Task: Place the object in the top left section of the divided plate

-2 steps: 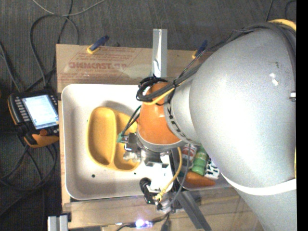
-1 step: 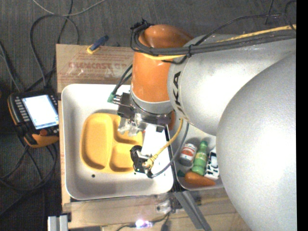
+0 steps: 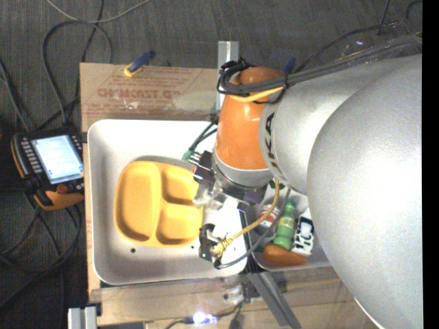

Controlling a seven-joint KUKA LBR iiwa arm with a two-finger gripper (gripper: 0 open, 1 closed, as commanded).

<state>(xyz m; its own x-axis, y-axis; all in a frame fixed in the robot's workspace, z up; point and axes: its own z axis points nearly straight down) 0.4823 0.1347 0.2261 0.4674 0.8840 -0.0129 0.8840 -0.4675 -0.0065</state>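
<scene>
A yellow divided plate lies in the left white bin, with one long section on its left and two smaller sections on its right. All three sections look bare. My gripper hangs over the plate's right edge, between the two bins, under the orange wrist band. The arm's bulk hides what is beneath the gripper. In the right bin a green bottle and an orange object lie beside the arm.
The big grey arm body covers most of the right bin. A black-and-white item lies next to the bottle. A cardboard sheet sits behind the left bin. A handheld pendant rests to the left.
</scene>
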